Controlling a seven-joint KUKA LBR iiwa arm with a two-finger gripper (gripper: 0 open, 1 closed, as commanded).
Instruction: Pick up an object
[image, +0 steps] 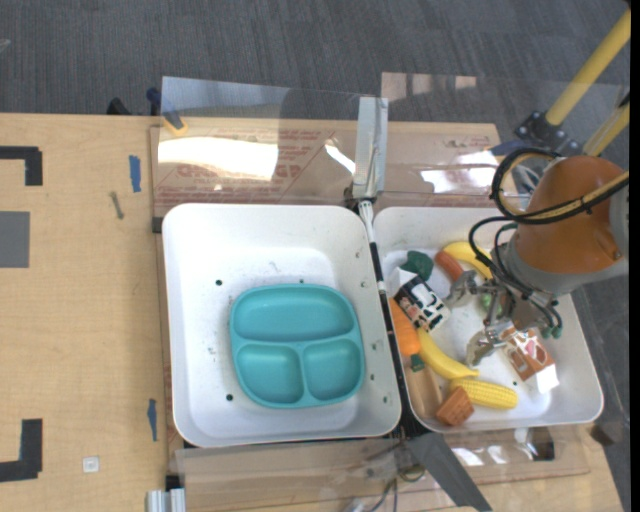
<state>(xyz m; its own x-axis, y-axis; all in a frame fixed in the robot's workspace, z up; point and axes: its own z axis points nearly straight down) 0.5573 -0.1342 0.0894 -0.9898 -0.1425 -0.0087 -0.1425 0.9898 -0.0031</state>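
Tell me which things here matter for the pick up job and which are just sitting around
Part of the job:
gripper, down in the right bin
banana
corn cob
orange block
small carton
black and white box

Just lying about:
teal divided plate in the left bin
clear panels behind the bins

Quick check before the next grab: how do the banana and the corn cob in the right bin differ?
The banana is smooth and curved, running diagonally from near the bin divider toward the front; the corn cob is straight, bumpy-textured, and lies nearly crosswise. The banana looks longer and slimmer, the corn cob shorter and stubbier. The banana's lower end sits close to the corn cob; I can't tell if they touch. Both are yellow and lie flat in the right bin.
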